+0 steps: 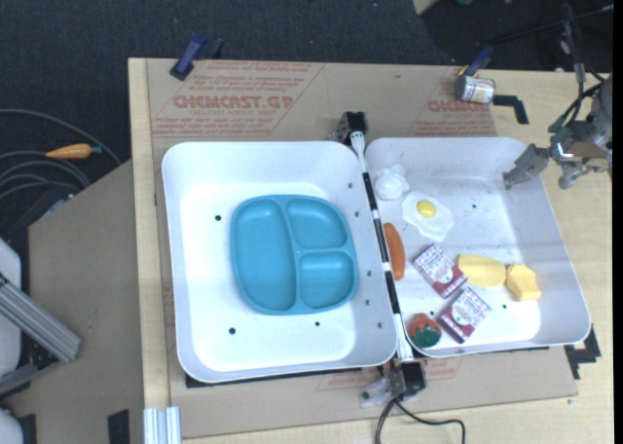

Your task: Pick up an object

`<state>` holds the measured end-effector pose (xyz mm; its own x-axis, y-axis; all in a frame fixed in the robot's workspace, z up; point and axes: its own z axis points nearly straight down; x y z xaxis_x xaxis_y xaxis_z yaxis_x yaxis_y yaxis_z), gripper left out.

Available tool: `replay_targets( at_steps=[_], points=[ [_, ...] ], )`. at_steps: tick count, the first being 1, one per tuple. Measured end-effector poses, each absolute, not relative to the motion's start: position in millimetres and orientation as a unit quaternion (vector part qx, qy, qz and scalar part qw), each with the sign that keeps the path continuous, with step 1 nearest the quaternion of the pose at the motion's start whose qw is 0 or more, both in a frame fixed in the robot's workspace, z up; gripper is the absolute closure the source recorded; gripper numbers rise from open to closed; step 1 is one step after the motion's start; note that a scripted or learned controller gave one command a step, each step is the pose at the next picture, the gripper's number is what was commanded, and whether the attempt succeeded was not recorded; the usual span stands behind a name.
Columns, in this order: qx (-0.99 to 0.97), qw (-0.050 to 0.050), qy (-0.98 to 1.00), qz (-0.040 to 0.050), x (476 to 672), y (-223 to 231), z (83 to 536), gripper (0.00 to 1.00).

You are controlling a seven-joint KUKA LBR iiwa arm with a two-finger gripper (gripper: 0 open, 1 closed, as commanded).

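Camera view, from above the bench: the gripper (545,165) hung at the right bin's (574,277) far right rim, fingers spread w/ nothing between them, well apart from the toy food in that bin. The fried egg (426,210) lay nearest, toward the bin's middle; it looked light, stiff and flat, prob. slippery plastic, so a pinch across its raised yolk seemed best.

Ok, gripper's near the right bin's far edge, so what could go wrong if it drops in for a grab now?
1. The gripper sits by the right white bin's rim; it may strike the wall.
2. The yellow block touches the pale yellow oblong piece, so a grab could catch both.
3. The orange sausage hugs the divider, leaving little finger room.
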<state>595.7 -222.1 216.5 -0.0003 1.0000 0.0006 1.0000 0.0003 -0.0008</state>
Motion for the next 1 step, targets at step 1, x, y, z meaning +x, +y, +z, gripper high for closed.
replay_targets(
  at_steps=[1],
  points=[
    [-0.707, 0.000, -0.707, -0.0007, 615.5, -159.1, 85.2, 0.00]
  ],
)
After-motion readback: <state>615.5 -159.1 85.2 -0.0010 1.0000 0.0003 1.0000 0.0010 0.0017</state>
